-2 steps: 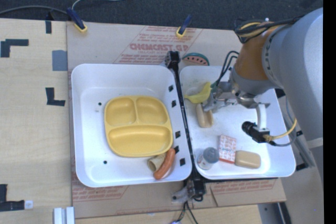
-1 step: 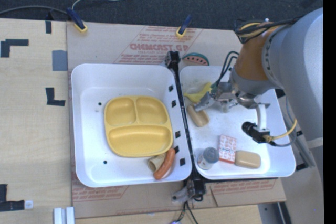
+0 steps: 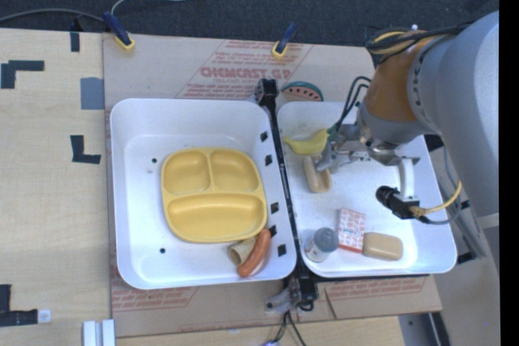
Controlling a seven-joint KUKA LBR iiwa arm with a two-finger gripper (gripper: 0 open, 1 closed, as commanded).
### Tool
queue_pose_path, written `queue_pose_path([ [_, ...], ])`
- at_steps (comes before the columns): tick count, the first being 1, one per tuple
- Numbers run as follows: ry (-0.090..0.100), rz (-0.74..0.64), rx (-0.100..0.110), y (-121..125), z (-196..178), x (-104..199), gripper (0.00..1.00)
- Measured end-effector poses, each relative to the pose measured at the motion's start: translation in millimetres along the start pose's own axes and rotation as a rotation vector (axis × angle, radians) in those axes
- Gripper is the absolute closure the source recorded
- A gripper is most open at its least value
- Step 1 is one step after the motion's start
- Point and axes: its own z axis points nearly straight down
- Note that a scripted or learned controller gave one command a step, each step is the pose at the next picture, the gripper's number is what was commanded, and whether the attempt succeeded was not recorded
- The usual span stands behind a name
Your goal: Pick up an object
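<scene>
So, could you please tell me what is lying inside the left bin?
The left bin holds a yellow divided plate. At the plate's near corner lie a hot dog and a small tan piece. The plate covers the bin floor under it.

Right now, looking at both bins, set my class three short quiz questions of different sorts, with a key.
1. True or false: the yellow tray lies in the left bin.
2. Which lies nearest the sausage? A) tray B) banana C) soap bar
3. Fill in: the gripper is over the ___ bin.

Key: 1 true; 2 A; 3 right.
</scene>
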Motion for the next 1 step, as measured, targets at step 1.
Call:
queue_pose_path([
  [1, 0.0, 0.0, 0.0, -0.1, 0.0, -0.2, 0.0],
])
